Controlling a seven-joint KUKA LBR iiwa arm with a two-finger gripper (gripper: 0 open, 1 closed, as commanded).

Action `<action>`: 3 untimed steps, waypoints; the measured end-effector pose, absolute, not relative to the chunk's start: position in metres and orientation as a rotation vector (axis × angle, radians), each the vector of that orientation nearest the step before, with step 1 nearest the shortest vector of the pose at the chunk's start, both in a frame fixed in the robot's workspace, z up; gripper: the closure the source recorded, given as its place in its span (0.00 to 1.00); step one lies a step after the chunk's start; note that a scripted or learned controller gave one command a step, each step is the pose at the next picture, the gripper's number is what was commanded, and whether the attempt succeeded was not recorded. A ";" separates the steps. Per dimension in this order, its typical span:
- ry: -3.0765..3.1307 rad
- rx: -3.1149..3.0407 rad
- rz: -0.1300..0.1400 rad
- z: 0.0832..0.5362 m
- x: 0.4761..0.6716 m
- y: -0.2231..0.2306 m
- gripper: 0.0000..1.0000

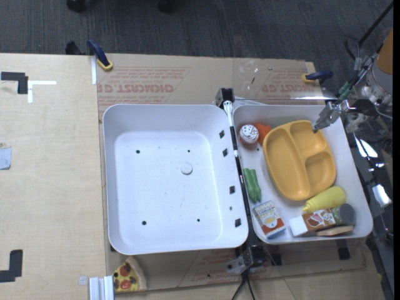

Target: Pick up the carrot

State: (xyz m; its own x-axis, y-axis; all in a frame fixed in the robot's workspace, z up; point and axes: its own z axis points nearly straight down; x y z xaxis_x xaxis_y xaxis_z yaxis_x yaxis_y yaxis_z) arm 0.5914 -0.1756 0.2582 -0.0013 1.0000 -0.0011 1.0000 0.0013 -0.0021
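The carrot is a small orange piece at the far left of the right bin. It is wedged between a white dotted ball and the rim of a yellow divided plate, which hides part of it. My gripper hangs over the plate's far right corner, near the bin's back wall. It is about a hand's width to the right of the carrot, with nothing seen in it.
The right bin also holds a green vegetable, a small carton, a yellow squash-like piece and a can with flat packets along the front. The left bin sits beside it. A pizza slice toy lies on the bench.
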 end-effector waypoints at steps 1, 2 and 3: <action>-2.089 -2.347 -0.010 0.105 0.587 -0.211 0.00; -2.090 -2.350 -0.010 0.115 0.588 -0.211 1.00; -1.815 -2.564 0.003 0.205 0.488 -0.182 1.00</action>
